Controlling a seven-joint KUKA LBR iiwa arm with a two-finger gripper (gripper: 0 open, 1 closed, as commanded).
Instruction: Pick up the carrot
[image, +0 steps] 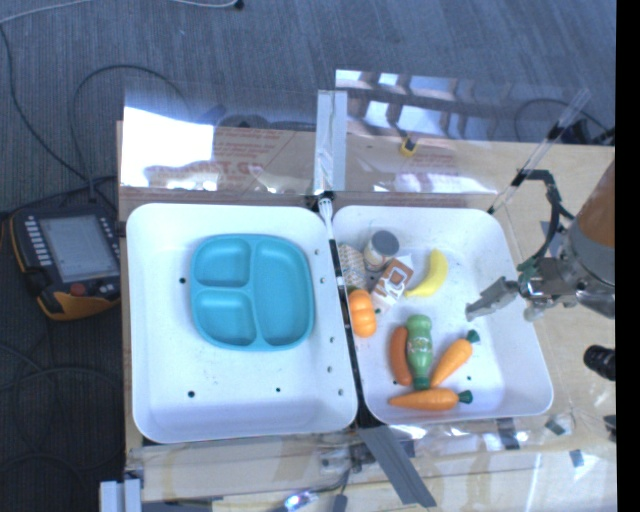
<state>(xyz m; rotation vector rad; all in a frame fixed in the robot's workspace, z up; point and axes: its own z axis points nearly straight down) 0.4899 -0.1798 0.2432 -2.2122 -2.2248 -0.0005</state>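
Note:
Three carrots lie in the right bin (500, 240). One carrot (452, 360) is tilted with its green top up and to the right. A second carrot (430, 400) lies flat by the front wall. A third, darker carrot (399, 355) rests lengthwise next to a green bottle (419, 350). My gripper (482, 305) hangs over the right side of this bin, just up and right of the tilted carrot's top. It points left, and nothing is seen in its grasp.
An orange (362, 315), a banana (432, 275), a small can (382, 243) and a small box (393, 280) crowd the right bin's left half. The left bin (150, 330) holds a blue divided plate (250, 292). A teach pendant (65, 262) sits on the floor at left.

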